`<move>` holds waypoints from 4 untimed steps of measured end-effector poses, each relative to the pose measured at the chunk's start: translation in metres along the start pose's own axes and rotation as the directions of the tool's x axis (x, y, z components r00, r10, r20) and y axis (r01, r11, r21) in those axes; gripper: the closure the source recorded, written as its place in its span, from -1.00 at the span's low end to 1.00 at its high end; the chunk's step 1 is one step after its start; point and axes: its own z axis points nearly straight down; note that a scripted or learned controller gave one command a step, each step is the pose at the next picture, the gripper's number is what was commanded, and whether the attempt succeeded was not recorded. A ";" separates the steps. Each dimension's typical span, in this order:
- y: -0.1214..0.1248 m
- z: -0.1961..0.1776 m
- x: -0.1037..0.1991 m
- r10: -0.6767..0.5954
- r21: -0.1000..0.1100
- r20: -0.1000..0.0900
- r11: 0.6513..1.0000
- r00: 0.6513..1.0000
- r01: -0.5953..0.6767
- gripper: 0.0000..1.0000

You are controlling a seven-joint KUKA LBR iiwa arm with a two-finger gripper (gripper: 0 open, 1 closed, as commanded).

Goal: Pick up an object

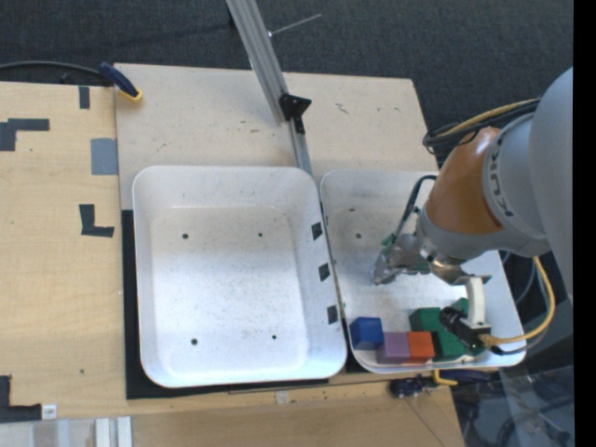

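Your gripper point(386, 270) hangs over bare floor in the right bin point(372, 194), and you cannot tell its jaw state from this view. The blocks sit below and right of the jaws along the bin's near edge: blue point(367, 331) nearest, then purple point(398, 345), orange point(421, 344), green point(430, 321). Probably aim for blue, which stands apart, and descend squarely.

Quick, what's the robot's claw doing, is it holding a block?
Gripper: low over the right bin, with nothing visible between its fingers; whether it is open or closed cannot be told. The blocks lie apart, near the bin's front edge.
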 end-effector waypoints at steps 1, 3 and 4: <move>0.008 -0.054 -0.007 0.001 -0.008 0.003 1.000 1.000 -0.001 1.00; 0.004 -0.134 0.002 0.001 -0.007 0.002 1.000 1.000 -0.001 1.00; 0.032 -0.122 0.050 -0.004 -0.003 0.001 1.000 1.000 0.004 1.00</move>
